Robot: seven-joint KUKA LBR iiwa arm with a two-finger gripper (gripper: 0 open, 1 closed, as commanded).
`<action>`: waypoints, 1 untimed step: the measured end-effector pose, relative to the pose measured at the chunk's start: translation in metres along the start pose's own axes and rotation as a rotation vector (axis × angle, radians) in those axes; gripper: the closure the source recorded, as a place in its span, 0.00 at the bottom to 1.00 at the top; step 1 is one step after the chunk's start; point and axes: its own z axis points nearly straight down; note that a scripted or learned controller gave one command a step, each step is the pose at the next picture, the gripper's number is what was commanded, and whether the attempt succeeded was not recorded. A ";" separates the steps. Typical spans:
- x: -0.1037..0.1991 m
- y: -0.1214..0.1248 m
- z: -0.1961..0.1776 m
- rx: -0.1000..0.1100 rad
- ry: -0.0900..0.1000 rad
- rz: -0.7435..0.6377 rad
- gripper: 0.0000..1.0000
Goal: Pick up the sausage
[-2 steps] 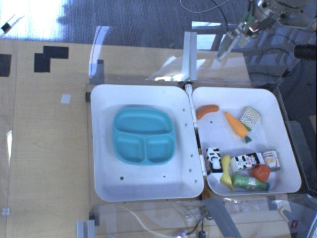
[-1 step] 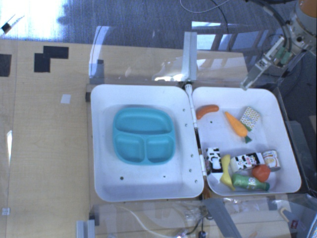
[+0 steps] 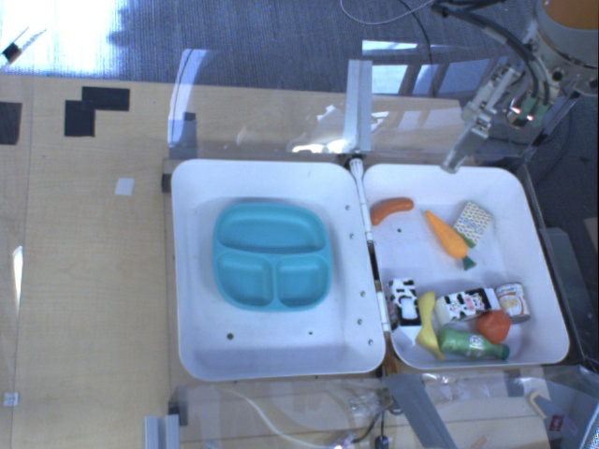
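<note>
One sausage (image 3: pixel 391 210) lies beside the divider edge.

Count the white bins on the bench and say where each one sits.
2. The left bin holds a blue divided plate; the right bin, touching it along the middle, holds the sausage and other toy foods.

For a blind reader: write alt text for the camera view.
An orange sausage lies untouched at the upper left of the right bin, while the robot's claw hovers above that bin's far rim. A carrot, small box, banana and other toy foods share the bin; the left bin holds a blue divided plate.
</note>
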 end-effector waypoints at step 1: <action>-0.034 0.070 0.001 -0.002 0.000 -0.314 0.00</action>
